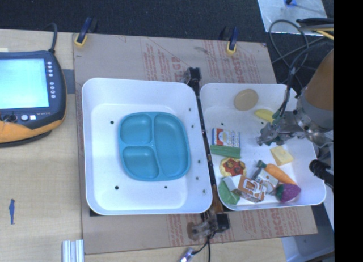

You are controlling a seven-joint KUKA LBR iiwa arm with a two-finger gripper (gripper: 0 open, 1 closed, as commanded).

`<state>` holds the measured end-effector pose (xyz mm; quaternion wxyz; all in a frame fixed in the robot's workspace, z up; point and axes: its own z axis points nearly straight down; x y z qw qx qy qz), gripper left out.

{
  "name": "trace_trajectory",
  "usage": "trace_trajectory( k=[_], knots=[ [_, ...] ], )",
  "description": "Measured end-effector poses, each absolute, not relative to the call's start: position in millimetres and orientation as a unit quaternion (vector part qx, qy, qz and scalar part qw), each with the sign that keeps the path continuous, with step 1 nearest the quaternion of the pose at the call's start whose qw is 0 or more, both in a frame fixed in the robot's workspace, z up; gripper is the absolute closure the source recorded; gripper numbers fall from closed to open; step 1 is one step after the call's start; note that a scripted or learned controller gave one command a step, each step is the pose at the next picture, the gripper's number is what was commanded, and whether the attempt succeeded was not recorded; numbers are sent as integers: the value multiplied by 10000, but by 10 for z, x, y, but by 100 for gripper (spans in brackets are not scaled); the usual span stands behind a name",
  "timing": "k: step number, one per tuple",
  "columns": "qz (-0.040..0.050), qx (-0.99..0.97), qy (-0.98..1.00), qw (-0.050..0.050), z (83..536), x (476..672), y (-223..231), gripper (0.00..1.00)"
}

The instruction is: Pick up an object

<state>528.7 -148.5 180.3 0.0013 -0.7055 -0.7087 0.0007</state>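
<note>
End effector point(271, 136) low in the right bin point(218, 93), toward its right side. Fingers too blurred and dark to read; nothing seen between them.

Nearest items: yellow block point(281, 155) just below and to the right of the end effector, yellow banana-like piece point(264, 115) just above it, neither clearly touching. Round tan cookie point(246, 100) further up, near the bin's far wall.

To the left of the end effector: small carton point(226, 138) with a red and blue label, green strip point(226, 151) just below the carton, then a red and yellow piece point(232, 167).

Below the end effector, along the near edge: carrot point(280, 173), purple bunch point(288, 192), flat printed packet point(252, 189), green piece point(228, 193) at the packet's left.

Further left, the left bin point(93, 142) carries a blue divided plate point(153, 146) with three compartments.

Well apart to the far left, on the bench point(39, 198): control tablet point(29, 91) with a lit screen.
</note>
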Motion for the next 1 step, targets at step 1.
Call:
trace_trajectory(
  k=[1],
  knots=[
    [7, -7056, -7086, 16, 2095, 5931, -989, 100]
  ],
)
